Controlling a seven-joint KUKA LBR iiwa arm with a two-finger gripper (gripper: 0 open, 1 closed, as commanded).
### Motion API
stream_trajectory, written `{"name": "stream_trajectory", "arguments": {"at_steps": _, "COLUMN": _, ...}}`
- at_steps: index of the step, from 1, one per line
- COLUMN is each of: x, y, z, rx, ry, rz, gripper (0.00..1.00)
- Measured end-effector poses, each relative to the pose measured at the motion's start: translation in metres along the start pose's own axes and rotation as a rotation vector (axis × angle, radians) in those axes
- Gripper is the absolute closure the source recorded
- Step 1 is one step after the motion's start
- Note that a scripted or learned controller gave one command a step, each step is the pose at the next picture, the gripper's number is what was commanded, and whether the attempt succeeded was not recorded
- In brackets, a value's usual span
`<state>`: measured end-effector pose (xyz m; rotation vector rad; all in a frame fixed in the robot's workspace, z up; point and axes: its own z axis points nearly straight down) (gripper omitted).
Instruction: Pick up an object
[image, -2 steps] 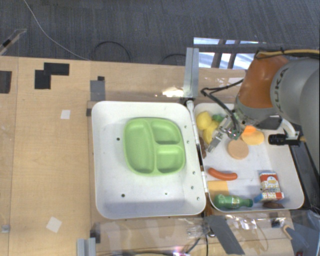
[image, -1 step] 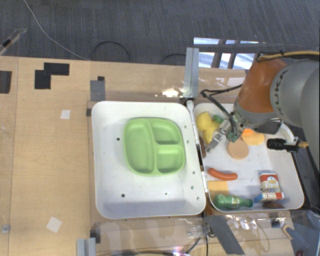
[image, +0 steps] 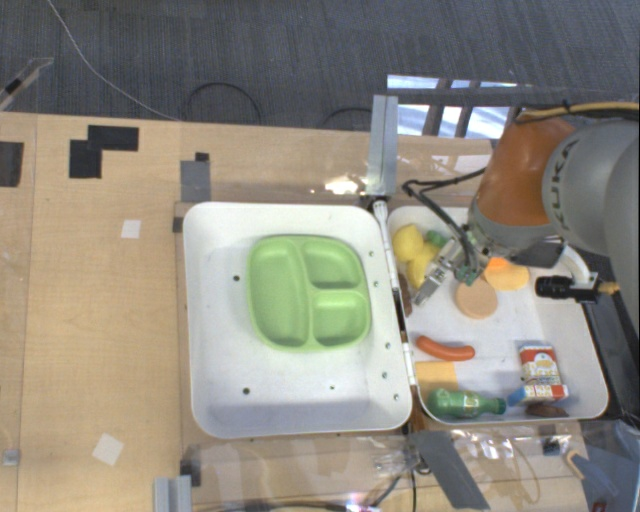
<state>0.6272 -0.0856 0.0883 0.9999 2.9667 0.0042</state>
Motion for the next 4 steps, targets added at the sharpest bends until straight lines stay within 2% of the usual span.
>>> {"name": "stream_trajectory", "arguments": {"at_steps": 1, "x": -0.001, "y": 0.0, "z": 0.0, "rx": -0.001, "ry": 0.001, "rz": 0.047, "gripper": 0.0}}
{"name": "stream_trajectory", "arguments": {"at_steps": 2, "x": -0.005, "y": 0.005, "z": 0.0, "rx": 0.008, "ry": 0.014, "rz": 0.075, "gripper": 0.0}}
{"name": "stream_trajectory", "arguments": {"at_steps": 3, "x": 0.0, "y": 0.002, "z": 0.0, "rx": -0.002, "ry": 0.0, "rz": 0.222, "gripper": 0.0}}
{"name": "stream_trajectory", "arguments": {"at_steps": 4, "x": 0.0, "y": 0.001, "z": -0.012, "rx": 0.002, "ry": 0.002, "rz": 0.218, "gripper": 1.0}}
